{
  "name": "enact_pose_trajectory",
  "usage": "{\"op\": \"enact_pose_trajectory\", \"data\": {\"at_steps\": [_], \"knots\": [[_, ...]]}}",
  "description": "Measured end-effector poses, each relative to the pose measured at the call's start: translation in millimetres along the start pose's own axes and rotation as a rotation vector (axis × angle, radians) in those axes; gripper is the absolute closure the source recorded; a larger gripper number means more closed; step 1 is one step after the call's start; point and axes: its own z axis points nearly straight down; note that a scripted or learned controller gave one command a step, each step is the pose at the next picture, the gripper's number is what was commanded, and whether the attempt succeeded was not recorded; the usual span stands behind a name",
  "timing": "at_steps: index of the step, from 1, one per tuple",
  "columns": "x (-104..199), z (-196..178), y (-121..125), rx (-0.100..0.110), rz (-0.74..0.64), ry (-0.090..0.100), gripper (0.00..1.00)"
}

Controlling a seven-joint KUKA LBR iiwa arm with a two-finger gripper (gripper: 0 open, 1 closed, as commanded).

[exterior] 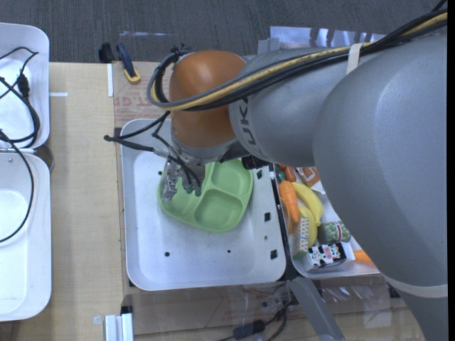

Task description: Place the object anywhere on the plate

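A light green divided plate [222, 199] lies tilted in the upper middle of the left white bin [138, 251]. My gripper [179, 182] hangs below the orange wrist band [202, 94], right over the plate's left rim. The wrist hides the plate's far left part. I see no object held at the gripper. The loose objects lie in the right bin [307, 263]: an orange carrot [289, 199], a yellow banana [310, 203], a green can-like piece [333, 231] and a small printed box [325, 254].
The big grey arm covers most of the right bin and the view's right side. Bare white floor of the left bin lies in front of the plate. A white sink-like unit with black cables [18, 119] stands at the far left.
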Motion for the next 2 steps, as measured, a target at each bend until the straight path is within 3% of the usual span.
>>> {"op": "enact_pose_trajectory", "data": {"at_steps": [1, 2], "knots": [[36, -37, -6, -0.001, -0.103, -0.001, 1.00], [107, 12, -16, 0.000, -0.337, 0.002, 1.00]]}}
